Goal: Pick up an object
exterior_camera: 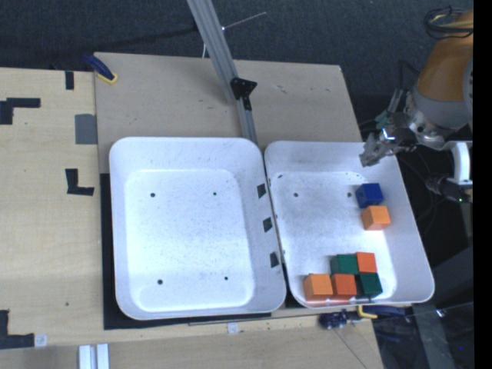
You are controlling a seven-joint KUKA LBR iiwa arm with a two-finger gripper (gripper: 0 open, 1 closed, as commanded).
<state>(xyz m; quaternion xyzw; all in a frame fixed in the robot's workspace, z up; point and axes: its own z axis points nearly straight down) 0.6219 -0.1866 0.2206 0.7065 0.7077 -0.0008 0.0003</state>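
White right bin (400, 198) holds blue, orange, green blocks (347, 275); claw (372, 152) grip state unclear, perhaps bare.

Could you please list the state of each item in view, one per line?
tool: over the right bin's upper rim, holding nothing visible
blue block: lying loose, touching the orange block below it
orange block: lying loose
block cluster: packed together at the near wall
right bin: holds all blocks

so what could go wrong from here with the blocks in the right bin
1. The green blocks and orange blocks sit packed together by the right bin's near wall, so the tool might not fit around just one.
2. The blue block touches another orange block; a grab could knock either aside.
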